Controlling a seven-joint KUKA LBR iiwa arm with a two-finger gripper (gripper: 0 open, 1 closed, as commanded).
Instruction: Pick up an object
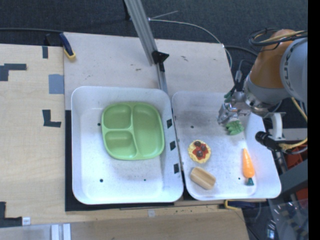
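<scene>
In the right bin [200, 101] lie a small round pizza toy [199, 151], a tan bread roll [202, 178], an orange carrot [248, 166] and a green leafy piece [234, 128]. My gripper [230, 115] hangs low over the bin's upper right part, directly above and touching or nearly touching the green piece. Its metal fingers point down at that piece, which shows just below them.
The left bin [85, 134] holds a green divided plate [133, 130]. A slanted metal pole [142, 24] crosses the bench at the back, ending at the bins' shared rim. Cables lie at the right beside the arm.
</scene>
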